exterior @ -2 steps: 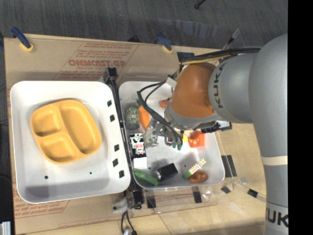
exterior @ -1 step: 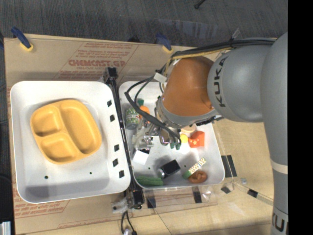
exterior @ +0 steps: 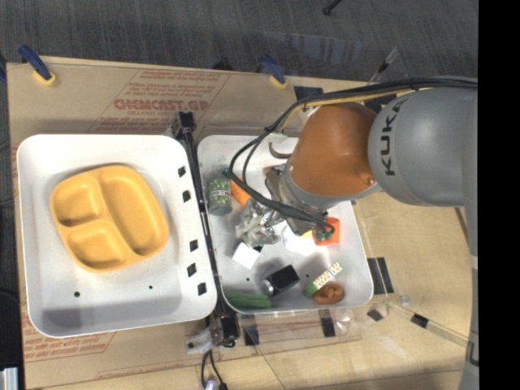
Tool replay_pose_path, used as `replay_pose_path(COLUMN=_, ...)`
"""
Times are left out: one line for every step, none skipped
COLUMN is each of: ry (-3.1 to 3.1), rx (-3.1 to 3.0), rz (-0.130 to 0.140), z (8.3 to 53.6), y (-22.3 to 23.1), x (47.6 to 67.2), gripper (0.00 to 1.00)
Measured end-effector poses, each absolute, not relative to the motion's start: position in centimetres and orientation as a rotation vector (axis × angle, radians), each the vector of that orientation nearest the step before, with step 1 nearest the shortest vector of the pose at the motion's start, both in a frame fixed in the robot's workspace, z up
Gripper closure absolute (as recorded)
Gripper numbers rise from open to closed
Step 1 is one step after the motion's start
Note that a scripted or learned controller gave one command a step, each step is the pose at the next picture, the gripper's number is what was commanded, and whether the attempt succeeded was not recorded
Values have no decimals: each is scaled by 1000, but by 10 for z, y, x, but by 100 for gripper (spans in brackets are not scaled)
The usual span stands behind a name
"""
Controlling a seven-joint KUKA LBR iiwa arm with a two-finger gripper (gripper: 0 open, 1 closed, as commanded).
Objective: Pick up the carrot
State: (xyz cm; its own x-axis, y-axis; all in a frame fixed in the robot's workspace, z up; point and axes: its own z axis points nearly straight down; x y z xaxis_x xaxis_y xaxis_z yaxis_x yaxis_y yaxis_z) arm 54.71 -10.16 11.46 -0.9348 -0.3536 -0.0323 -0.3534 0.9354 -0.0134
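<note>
Orange carrot [exterior: 240,191], mostly hidden under the arm, in the right bin

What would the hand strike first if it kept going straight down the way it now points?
Probably the white block or the bin floor beside it. The hand points down into the right bin, left of the carrot. Depth is hard to judge from this slanted view.

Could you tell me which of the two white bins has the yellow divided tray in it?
The left bin holds the yellow tray. The right bin instead holds small items, with the gripper lowered into it.
</note>
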Motion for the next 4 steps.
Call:
replay_pose_path(ry=3057, rx=-673, rz=-2, z=197, y=-35, x=494, gripper=100)
replay_pose_path(ry=2973, rx=-994, rz=-2, z=193, y=-25, x=497, gripper=100)
replay_pose_path(ry=3027, rx=-827, rz=0, z=193, y=-1, x=564, gripper=100)
replay_pose_path(ry=2686, rx=-1621, rz=-2, z=193, y=-39, x=592, gripper=100)
